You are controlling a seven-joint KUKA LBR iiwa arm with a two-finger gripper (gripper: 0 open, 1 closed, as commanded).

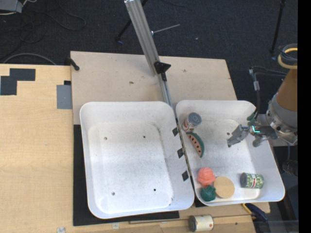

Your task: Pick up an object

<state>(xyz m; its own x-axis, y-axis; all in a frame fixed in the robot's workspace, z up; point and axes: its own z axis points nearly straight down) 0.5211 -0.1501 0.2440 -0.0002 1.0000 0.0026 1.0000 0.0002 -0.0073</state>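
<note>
My gripper (237, 136) hangs over the right part of the right bin (228, 106), above bare white floor, with nothing seen in it. Left of it a small can with a grey lid (191, 122) lies by the bin's left wall, and a watermelon-slice toy (197, 145) lies just below that. Along the bin's front lie an orange-pink lumpy toy (206, 175), a dark green toy (208, 193), a tan round disc (224, 187) and a small green can (251, 180). The green can lies nearest the gripper, below it and slightly right.
The left bin (97, 130) sits beside the right one, with black clips (178, 152) along their shared wall. A slanted aluminium post (146, 33) rises behind the bins. A small cylinder (200, 223) lies on the bench in front of the right bin.
</note>
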